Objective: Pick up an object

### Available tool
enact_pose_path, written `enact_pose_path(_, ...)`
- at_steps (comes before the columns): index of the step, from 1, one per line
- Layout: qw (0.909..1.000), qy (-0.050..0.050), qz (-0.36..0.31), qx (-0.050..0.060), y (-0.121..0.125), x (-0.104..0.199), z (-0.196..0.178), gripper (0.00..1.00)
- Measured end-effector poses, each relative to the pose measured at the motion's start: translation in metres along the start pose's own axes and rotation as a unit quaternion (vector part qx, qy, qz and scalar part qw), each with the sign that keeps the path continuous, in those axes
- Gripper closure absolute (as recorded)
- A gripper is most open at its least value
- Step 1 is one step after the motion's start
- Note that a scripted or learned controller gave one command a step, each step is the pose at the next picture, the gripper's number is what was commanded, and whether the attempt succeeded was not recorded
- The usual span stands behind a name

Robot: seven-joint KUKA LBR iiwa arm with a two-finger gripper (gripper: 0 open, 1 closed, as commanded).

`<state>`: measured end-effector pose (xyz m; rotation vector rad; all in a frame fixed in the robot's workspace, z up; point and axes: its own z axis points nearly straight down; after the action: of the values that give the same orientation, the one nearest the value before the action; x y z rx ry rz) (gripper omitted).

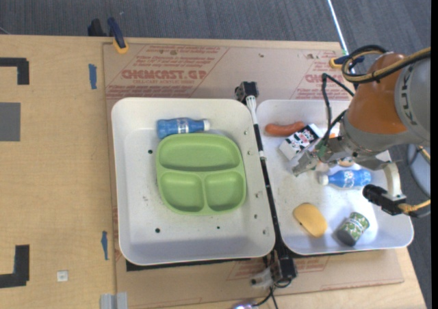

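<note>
One small bottle [348,178], blue, white cap

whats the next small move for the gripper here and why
Probably a short drop straight down. The gripper hangs in the right bin, just below the black and white box and left of the small blue bottle, with nothing visibly between its fingers. The box looks like the nearest thing to pick; whether the fingers are open enough is unclear.
</note>
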<state>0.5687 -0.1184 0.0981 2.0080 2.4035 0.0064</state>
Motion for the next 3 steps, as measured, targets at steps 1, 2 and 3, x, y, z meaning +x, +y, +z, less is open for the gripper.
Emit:
enact_pose_path(1,0.9986,0.01,-0.046,0.025,0.082,-0.005,0.015,0.0)
enact_pose_path(2,0.999,0.017,-0.031,0.027,0.085,-0.04,0.016,0.0)
enact_pose_path(3,0.9877,0.01,-0.156,0.014,0.079,-0.09,0.015,0.0)
